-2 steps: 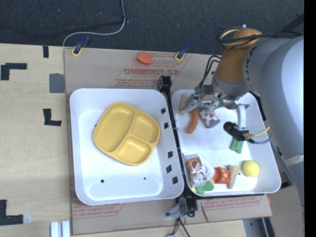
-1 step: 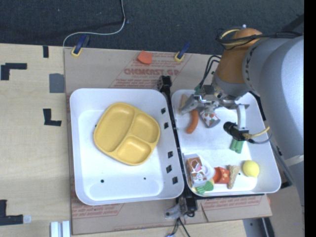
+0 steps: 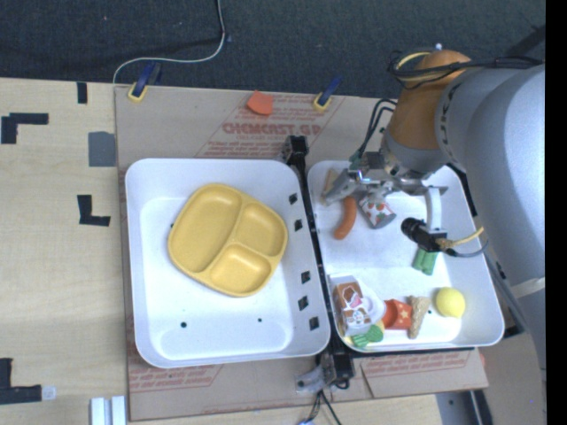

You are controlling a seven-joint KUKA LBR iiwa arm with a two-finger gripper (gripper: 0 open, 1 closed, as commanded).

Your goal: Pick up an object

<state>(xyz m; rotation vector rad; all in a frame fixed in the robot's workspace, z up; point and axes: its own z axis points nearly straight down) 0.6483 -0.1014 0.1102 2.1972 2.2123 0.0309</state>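
A: Let us begin at the near edge of the desk. What lies in the right bin (image 3: 483,326)?

B: Along its near wall there is a small printed carton (image 3: 353,304) with a green piece (image 3: 367,334) just beside it, then a red and orange toy (image 3: 400,313), a tan piece (image 3: 419,311) touching it, and a yellow lemon (image 3: 450,303). Farther in I see a small green block (image 3: 426,260), and beyond it an orange sausage (image 3: 345,219), which lies tilted on the bin floor. The left bin (image 3: 151,326) carries only a yellow divided plate (image 3: 228,238).

A: And the pincer (image 3: 370,184)?

B: It is low at the far part of the right bin, under the orange band (image 3: 425,104) of the arm. Its fingers are mixed with cables and metal parts, so I cannot tell how far they are spread. I also see nothing clearly between them. A small red and white object (image 3: 379,211) is just below it, perhaps touching; I cannot say.

A: So which thing is the task's thing?

B: In my judgement, the sausage or the red and white object, because both are nearest to the pincer. Nothing looks lifted yet.

A: How to do this step well?

B: I think the pincer should choose one object only, come straight down with the fingers on both sides of it, and close across the narrow width. The sausage is round, so it may roll away. The bin's far wall is near, so the fingers need room there.
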